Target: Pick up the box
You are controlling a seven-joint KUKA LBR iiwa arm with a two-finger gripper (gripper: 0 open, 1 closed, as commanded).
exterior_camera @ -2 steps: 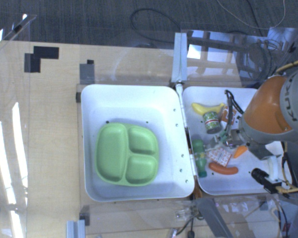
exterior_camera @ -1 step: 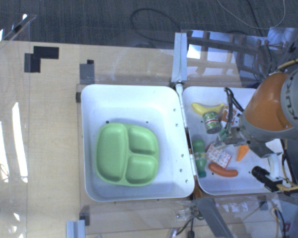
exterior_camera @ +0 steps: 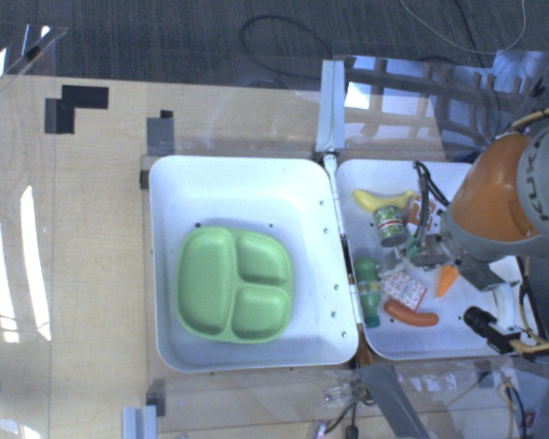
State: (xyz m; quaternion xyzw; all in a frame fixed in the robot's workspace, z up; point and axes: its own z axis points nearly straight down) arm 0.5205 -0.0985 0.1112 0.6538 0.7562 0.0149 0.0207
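Approach step: end effector [exterior_camera: 410,254] hovers just above the box [exterior_camera: 404,289] in right bin [exterior_camera: 384,341]; its grip unclear, cannot tell. Next: descend, pinch box.

Probably a robotics lab: wooden bench [exterior_camera: 73,273], clear guard panels [exterior_camera: 393,108], loose floor cables [exterior_camera: 284,39].

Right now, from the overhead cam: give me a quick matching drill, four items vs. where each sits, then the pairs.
Things:
1. green divided plate
2. banana
3. sausage
4. box

Places:
A. right bin, far end near the top rim
B. right bin, near end, just below the box
C. left bin, alone in the middle
D. right bin, centre, between the green bottle and the carrot

Pairs: 1-C, 2-A, 3-B, 4-D
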